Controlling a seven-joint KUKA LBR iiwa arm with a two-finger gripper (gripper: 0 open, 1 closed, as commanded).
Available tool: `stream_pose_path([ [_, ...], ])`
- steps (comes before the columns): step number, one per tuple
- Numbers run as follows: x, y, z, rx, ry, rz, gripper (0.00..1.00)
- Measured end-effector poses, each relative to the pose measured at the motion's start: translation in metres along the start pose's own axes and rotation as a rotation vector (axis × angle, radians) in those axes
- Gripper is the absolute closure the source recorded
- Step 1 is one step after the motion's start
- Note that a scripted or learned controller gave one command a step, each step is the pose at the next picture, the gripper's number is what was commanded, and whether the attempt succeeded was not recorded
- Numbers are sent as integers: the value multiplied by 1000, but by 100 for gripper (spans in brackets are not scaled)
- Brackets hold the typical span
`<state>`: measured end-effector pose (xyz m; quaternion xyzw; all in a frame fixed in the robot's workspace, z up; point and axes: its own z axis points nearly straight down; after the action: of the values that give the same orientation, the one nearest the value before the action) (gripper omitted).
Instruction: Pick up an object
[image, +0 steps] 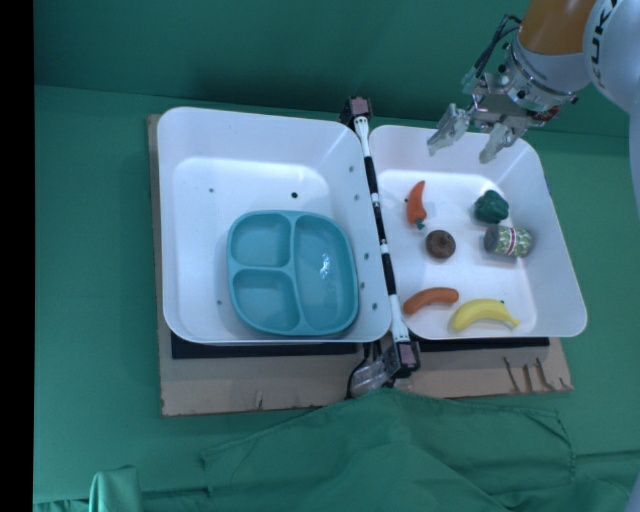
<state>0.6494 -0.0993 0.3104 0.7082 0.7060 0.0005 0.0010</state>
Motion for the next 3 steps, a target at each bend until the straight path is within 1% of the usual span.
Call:
stream_pose_path([
  [1, 5, 26, 118, -4, -2, 0, 0],
  [2, 4, 28, 105, -10, -4, 2, 100],
  [3, -25, -16, 35, -3, -2, 1, 100],
])
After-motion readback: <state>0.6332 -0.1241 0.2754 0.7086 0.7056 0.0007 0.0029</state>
